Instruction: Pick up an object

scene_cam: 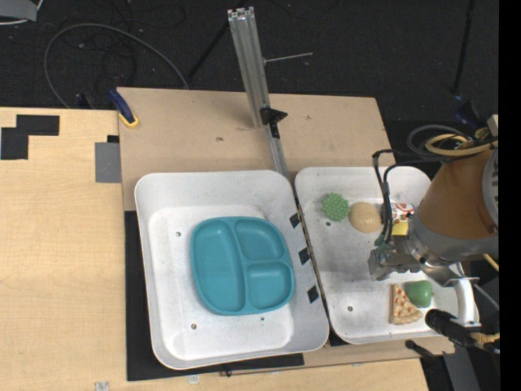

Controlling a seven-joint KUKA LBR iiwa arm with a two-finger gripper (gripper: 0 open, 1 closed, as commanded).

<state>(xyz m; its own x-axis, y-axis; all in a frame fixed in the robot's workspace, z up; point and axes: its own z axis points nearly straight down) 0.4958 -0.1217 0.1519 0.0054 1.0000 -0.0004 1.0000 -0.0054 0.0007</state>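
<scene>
A tan wooden bench (326,129) is carrying two shallow white bins side by side, the left bin (155,218) and the right bin (346,255) nearly touching along their inner edges. A black mat (130,300) is showing under the left bin, and a slanted metal post (248,63) is rising from the bench behind them.

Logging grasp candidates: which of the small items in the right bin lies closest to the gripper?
The pizza slice, just below the gripper. The green bumpy ball and tan ball lie farther up the right bin.
</scene>
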